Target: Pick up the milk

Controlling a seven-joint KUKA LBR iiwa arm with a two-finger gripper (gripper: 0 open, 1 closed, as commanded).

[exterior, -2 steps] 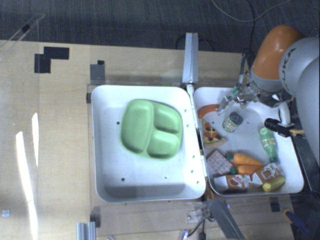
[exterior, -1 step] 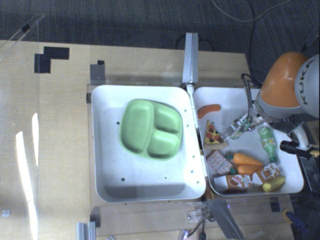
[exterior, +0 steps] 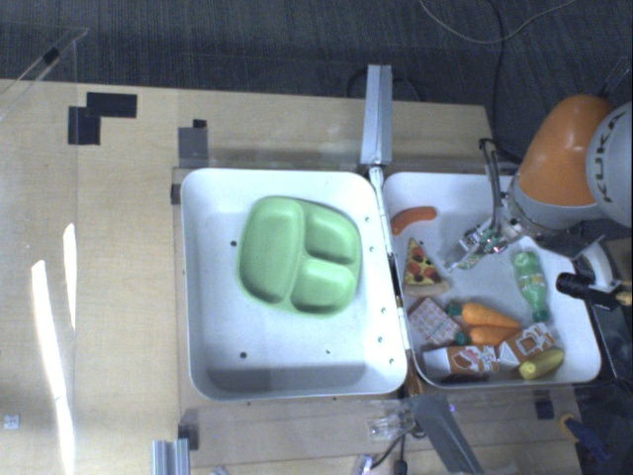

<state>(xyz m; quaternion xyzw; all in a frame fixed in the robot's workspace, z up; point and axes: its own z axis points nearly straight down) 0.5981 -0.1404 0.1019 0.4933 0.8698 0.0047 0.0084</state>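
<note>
Two bins on my feed; gripper (exterior: pixel 482 241) hovers in the right bin (exterior: pixel 584 364), jaws unreadable, milk (exterior: pixel 492 355) lying at its front edge

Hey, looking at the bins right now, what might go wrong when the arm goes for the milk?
1. The brown and white milk carton lies at the right bin's front edge, packed against the two orange carrots and a yellow-green pickle, so a grab may catch a neighbour instead.
2. The gripper hovers farther back, near the green bottle and pizza slice, and might bump them when it crosses.
</note>
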